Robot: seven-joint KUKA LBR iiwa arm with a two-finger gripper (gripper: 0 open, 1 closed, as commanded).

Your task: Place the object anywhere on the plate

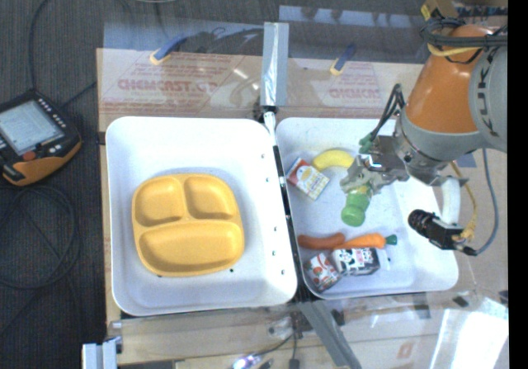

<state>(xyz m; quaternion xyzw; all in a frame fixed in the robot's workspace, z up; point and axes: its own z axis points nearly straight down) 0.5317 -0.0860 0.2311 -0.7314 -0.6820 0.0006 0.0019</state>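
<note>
A yellow three-compartment plate (188, 223) lies in the left bin (124, 276). In the right bin (429, 276) my gripper (364, 178) hangs over a green bottle (355, 209), right at its upper end. Just behind the gripper lies a yellow banana (332, 159). A small orange-and-white carton (308, 180) rests to its left. Near the front edge are an orange carrot (363, 240), a thin red chili (320, 239) and a black-and-white milk carton (345, 263).
The grey arm with its orange band (450, 95) reaches in from the right over the right bin. A black cable plug (429, 225) hangs beside it. A handheld controller (31, 134) lies on the floor at the far left.
</note>
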